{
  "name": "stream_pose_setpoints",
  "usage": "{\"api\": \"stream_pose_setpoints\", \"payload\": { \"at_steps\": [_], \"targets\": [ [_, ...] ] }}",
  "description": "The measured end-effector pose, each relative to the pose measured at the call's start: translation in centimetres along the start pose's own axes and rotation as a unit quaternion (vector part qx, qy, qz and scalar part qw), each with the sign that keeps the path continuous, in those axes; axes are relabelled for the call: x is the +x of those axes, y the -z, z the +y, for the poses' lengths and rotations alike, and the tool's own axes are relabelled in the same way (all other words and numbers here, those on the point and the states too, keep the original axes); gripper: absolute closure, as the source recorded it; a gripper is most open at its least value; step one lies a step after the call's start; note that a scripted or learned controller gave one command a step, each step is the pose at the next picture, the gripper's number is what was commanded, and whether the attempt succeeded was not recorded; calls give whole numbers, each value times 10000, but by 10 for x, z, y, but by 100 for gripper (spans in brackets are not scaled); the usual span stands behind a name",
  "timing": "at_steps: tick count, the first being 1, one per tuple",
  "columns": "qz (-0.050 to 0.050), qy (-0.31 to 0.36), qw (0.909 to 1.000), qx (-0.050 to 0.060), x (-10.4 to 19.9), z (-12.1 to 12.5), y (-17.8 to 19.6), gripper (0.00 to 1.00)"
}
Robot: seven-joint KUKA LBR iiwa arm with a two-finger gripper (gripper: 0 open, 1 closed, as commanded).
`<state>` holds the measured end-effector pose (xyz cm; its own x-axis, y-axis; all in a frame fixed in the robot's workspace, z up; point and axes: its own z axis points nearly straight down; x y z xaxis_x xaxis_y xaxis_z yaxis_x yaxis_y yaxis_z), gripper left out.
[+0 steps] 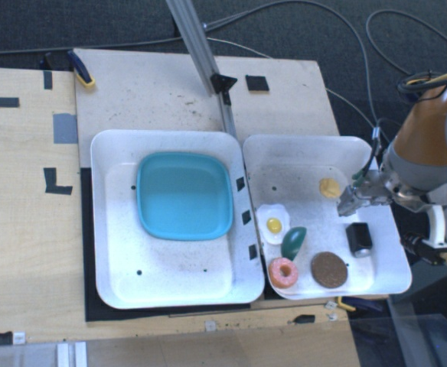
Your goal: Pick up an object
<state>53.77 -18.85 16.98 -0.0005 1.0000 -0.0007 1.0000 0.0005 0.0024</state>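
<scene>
Pale plywood bench carries two glossy white bins — the left bin (109,205) holds a smooth, rounded-square teal plate (184,196), the right bin (300,151) a flat brown disc (329,269), pink ring (284,272) and black block (359,238) — while the gripper (350,202) (finger state unreadable) hangs over the right bin's far side.

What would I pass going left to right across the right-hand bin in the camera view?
Fried egg → pink donut → green object → brown round disc → black block, with the gripper above it.
</scene>
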Motion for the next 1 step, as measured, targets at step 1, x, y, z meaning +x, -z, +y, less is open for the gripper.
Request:
{"api": "stream_pose_setpoints", "payload": {
  "at_steps": [1],
  "targets": [
    [-3, -2, 10000, -10, -5, -2, 61, 100]
  ]
}}
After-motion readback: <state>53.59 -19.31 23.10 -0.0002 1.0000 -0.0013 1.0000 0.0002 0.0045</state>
